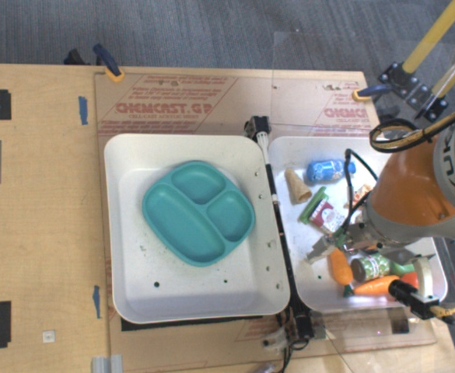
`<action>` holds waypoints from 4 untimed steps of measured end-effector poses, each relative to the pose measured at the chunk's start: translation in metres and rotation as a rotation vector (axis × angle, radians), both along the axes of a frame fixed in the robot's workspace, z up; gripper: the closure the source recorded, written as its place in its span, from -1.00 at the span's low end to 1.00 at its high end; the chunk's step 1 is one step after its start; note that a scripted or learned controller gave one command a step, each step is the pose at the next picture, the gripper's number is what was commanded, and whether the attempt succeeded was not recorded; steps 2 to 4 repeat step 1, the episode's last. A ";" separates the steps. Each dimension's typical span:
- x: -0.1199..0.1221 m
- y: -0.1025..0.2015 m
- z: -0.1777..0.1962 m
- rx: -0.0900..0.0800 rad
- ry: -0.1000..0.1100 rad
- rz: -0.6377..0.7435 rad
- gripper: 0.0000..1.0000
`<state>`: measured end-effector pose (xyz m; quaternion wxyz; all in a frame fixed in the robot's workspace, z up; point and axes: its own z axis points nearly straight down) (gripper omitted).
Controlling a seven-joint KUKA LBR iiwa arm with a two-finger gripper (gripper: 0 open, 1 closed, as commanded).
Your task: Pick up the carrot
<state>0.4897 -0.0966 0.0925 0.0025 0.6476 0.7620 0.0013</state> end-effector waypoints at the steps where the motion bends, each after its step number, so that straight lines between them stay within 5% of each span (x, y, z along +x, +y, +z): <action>1: 0.002 -0.001 0.011 -0.004 -0.009 -0.005 1.00; 4: 0.002 -0.001 0.011 -0.004 -0.009 -0.005 1.00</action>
